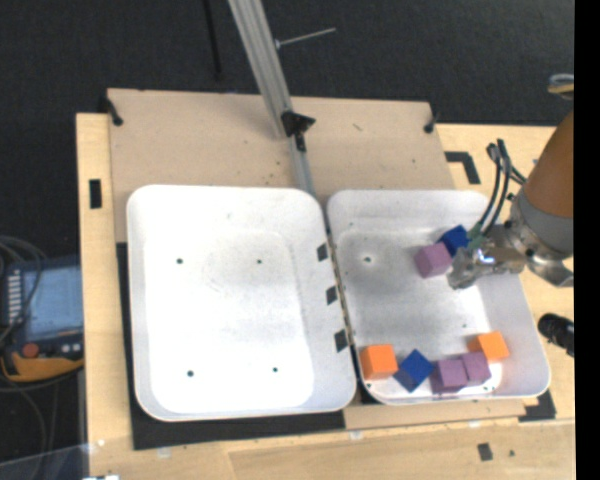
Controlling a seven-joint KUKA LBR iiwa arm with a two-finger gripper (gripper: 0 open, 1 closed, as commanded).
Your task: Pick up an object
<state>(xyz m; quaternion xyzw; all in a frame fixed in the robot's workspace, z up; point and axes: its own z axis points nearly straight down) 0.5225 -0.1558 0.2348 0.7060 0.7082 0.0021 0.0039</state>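
The right bin (400, 218) holds several small cubes. A purple cube (432, 259) and a blue cube (454, 239) lie close together in its upper right part. My gripper (467, 267) is low in the bin, right next to the purple cube on its right and just below the blue cube. No cube shows in its grasp. Along the bin's front edge lie an orange cube (379, 360), a blue cube (414, 369), two purple cubes (448, 375) (475, 368) and another orange cube (493, 345).
The left bin (225, 298) sits beside the right one, with a ridge between them. A slanted metal post (265, 58) rises behind the bins. A handheld pendant (42, 313) with cables lies off the bench at the left.
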